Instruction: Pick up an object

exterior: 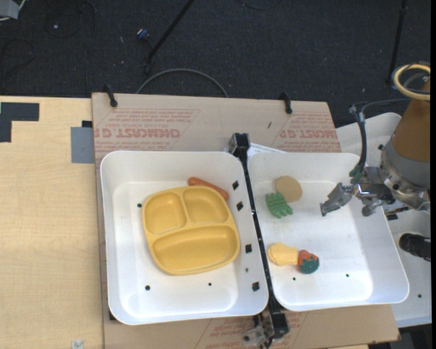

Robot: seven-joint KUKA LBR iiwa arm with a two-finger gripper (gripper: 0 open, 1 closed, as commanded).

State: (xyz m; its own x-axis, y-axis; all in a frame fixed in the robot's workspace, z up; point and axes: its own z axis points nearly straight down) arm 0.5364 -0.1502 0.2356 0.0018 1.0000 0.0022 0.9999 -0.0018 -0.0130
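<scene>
The right bin (363, 282) holds a tan round piece (288, 188), a green ridged toy (279, 206) just below it, and a yellow toy with a red and green end (293, 257) near the bin's front. My gripper (341, 198) hangs over the right part of this bin, to the right of the tan and green pieces and apart from them. Nothing shows between its fingers.
The left bin (123, 267) carries a yellow divided tray (191, 230) with an orange-red item (207, 185) behind it. A black divider (251, 224) separates the bins. The arm's grey body and orange band (414, 133) stand at the right bin's right rim.
</scene>
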